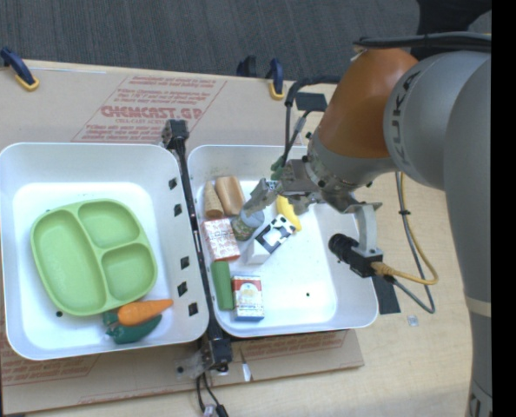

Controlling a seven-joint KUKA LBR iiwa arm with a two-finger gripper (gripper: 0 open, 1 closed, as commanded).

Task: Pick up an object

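Observation:
My gripper [256,205] hangs low over the back middle of the right bin [349,298], among a cluster of objects. Just beneath it lie a small green-grey piece [244,228], a black-and-white patterned block [278,230] and a yellow banana-like piece [288,213]. A tan bread roll [226,195] lies left of the gripper, touching the bin's back left area. A red packet [221,238], a green cucumber [221,285] and a small red-and-green box [248,299] lie along the bin's left side. The wrist hides what is directly under it.
The left bin [10,233] holds a green divided plate [93,255], with an orange carrot [143,310] on a dark green vegetable [128,330] at its front. A black clamp rail [188,224] runs between the bins. The arm's grey and orange body [388,111] covers the right bin's back right.

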